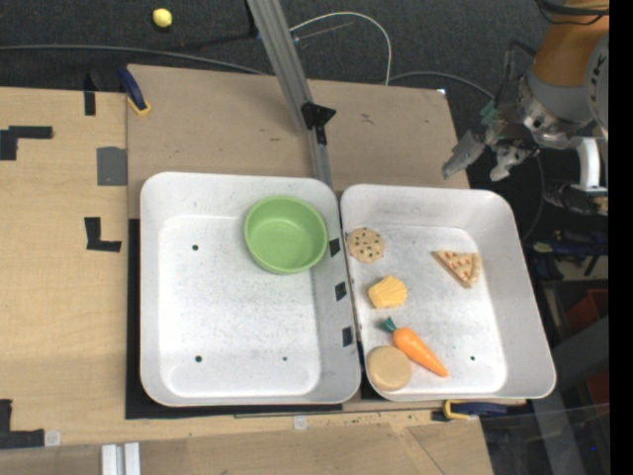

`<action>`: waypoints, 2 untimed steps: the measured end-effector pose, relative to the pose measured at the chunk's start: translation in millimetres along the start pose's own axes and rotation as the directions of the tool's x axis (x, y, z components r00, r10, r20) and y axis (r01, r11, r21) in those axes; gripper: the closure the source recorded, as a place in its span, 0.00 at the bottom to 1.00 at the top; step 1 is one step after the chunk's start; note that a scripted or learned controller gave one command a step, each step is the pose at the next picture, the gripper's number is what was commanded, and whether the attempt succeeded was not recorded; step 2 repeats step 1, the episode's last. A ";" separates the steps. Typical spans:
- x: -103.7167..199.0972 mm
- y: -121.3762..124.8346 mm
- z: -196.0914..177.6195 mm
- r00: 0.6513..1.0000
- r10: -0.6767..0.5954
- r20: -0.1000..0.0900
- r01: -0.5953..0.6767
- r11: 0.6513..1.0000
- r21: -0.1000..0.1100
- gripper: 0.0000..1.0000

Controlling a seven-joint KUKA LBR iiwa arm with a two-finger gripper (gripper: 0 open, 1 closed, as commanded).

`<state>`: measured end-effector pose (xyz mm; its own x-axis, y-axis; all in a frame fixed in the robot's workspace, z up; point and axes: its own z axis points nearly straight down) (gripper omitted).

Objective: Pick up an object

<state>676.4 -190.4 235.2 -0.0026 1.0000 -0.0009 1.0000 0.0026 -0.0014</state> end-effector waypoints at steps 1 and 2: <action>-0.1 0.0 0.0 1.000 0.000 0.001 0.000 1.000 0.000 0.00; -0.1 0.0 0.0 1.000 0.000 0.001 0.000 1.000 0.000 0.00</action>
